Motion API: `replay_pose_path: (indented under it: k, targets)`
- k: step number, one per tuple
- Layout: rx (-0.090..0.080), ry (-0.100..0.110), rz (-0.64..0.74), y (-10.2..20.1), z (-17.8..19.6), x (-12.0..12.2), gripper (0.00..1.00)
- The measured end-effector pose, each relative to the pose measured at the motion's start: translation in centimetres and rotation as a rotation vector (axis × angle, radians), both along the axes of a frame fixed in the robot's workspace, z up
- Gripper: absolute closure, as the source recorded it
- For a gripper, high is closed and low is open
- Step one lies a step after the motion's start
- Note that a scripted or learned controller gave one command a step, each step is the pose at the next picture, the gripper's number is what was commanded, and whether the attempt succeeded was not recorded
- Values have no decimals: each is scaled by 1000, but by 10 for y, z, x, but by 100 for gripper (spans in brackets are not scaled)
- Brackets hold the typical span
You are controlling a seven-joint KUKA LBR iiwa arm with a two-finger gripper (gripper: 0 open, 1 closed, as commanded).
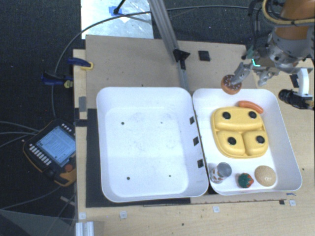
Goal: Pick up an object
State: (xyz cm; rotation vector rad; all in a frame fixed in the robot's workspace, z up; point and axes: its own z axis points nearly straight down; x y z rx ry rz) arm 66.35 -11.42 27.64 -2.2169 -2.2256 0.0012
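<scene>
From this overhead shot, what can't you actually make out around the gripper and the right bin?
- Gripper: blurred; whether the small round brown object sits between the fingers or just below them is unclear.
- Brown object: too small to identify.
- Arm: cut off by the top and right edges.
- Small can-like item in the right bin: too small to read.
- Green and red item: too small to name.

Two white bins (pixel 145 95) sit on a tan bench (pixel 216 68); the right one holds a yellow tray (pixel 239 132) with black dots, an orange-red sausage (pixel 250 105) at its 12 o'clock, and a beige ball (pixel 265 175) and green-and-red toy (pixel 245 180) at 6.
</scene>
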Motion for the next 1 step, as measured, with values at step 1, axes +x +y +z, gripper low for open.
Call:
replay_pose_path:
  k: [1]
  targets:
    - [0, -3, 0, 0, 1, 1, 0]
